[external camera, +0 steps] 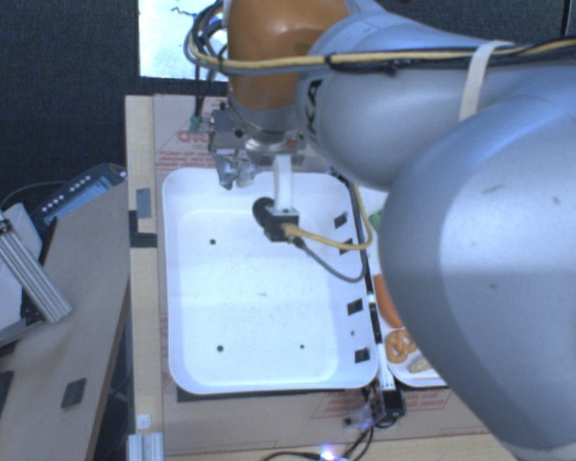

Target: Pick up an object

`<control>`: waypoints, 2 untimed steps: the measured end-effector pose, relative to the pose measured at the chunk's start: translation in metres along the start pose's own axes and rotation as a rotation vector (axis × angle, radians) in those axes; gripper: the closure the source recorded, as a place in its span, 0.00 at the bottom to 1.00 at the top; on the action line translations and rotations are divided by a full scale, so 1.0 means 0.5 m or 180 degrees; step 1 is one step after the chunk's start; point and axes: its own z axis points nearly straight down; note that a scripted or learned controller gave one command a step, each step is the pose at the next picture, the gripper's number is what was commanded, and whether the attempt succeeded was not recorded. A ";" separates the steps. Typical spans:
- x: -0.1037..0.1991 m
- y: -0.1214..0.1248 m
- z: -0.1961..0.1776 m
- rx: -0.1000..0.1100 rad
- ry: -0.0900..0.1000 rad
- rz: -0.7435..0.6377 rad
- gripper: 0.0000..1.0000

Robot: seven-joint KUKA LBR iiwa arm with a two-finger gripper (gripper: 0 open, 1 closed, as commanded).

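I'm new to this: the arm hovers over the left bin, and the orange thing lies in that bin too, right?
Not quite. The camera view shows the orange thing in the right bin. The arm does hover over the left bin.

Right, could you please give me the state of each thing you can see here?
left bin: flat, floor showing bare white
gripper: low over the left bin's far rim
right bin: largely hidden under the arm
orange object: lying in right bin, partly hidden
tan item: lying in right bin, near front
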 end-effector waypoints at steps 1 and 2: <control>0.000 -0.017 -0.116 -0.0014 0.0005 -0.0008 1.00; 0.002 -0.006 -0.161 -0.0009 0.0002 -0.0015 1.00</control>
